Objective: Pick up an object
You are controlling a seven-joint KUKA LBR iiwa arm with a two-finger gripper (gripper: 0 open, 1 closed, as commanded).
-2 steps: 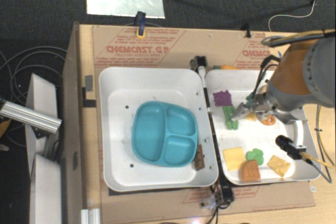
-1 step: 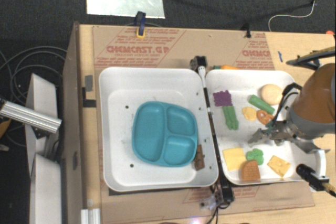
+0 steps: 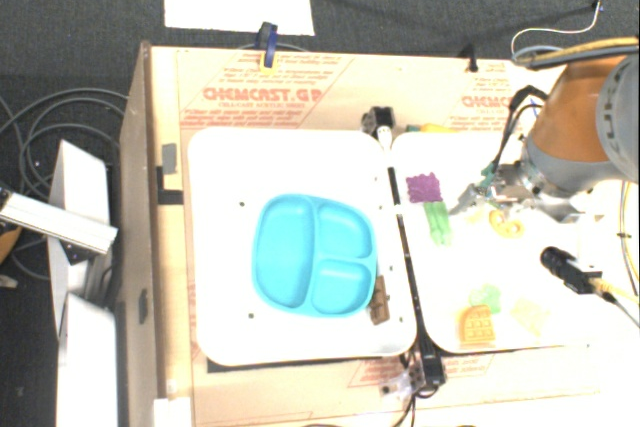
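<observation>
The right bin (image 3: pixel 560 335) holds several small toys. A purple cluster (image 3: pixel 423 186) lies near its left wall, with a green piece (image 3: pixel 438 222) just below it. A yellow ring (image 3: pixel 506 223) sits mid-bin. Lower down are a pale green lump (image 3: pixel 486 296), an orange waffle-shaped piece (image 3: pixel 477 324) and a pale yellow piece (image 3: pixel 530 316). My gripper (image 3: pixel 480 197) hangs low over the bin's upper middle, right of the purple cluster and just above-left of the yellow ring. I see nothing held in it.
The left bin (image 3: pixel 220 315) carries a blue divided plate (image 3: pixel 313 253). A brown piece (image 3: pixel 379 300) lies by the left bin's right wall. A black cylinder (image 3: pixel 566 270) juts in at the right. The grey and orange arm (image 3: pixel 580 130) covers the right bin's upper right corner.
</observation>
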